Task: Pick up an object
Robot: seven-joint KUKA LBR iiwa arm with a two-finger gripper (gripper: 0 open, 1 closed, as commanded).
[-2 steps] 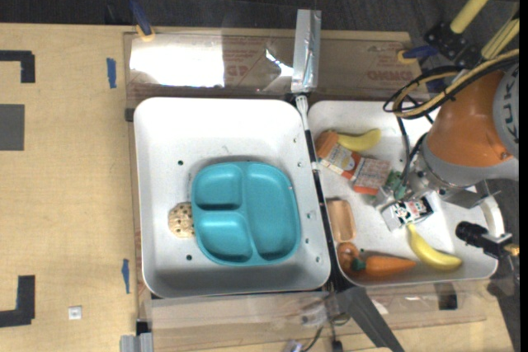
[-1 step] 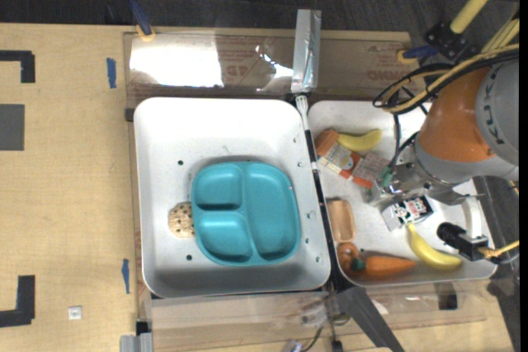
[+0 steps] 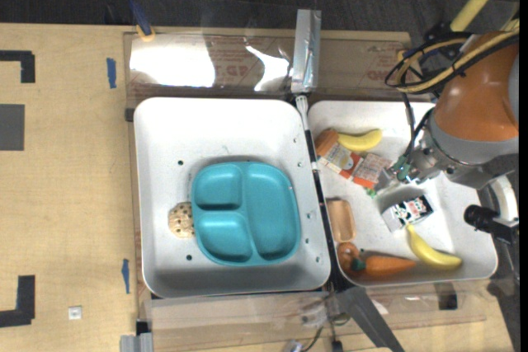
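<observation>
While nothing looks lifted yet, the pick seems barely begun. Gripper (image 3: pixel 410 169) sits low in right bin (image 3: pixel 483 260), near a small card (image 3: pixel 408 209) and orange packet (image 3: pixel 359 169); can't tell its jaw state, too small and cluttered. Likely candidates all rest on the bin floor: two bananas (image 3: pixel 360 140) (image 3: pixel 432 250), carrot (image 3: pixel 388 265). Left bin (image 3: pixel 157 177) holds a teal tray (image 3: pixel 245 212) and cookie (image 3: pixel 181 219). Grasp and lift remain.

I see the right bin (image 3: pixel 483 272) crowded; bananas (image 3: pixel 360 140) at eleven o'clock and (image 3: pixel 432 250) at five, carrot (image 3: pixel 386 265) at six, a card (image 3: pixel 408 209) mid-floor; the left bin (image 3: pixel 157 177) leaves bare floor around the teal tray (image 3: pixel 245 211), cookie (image 3: pixel 181 219) at nine.
</observation>
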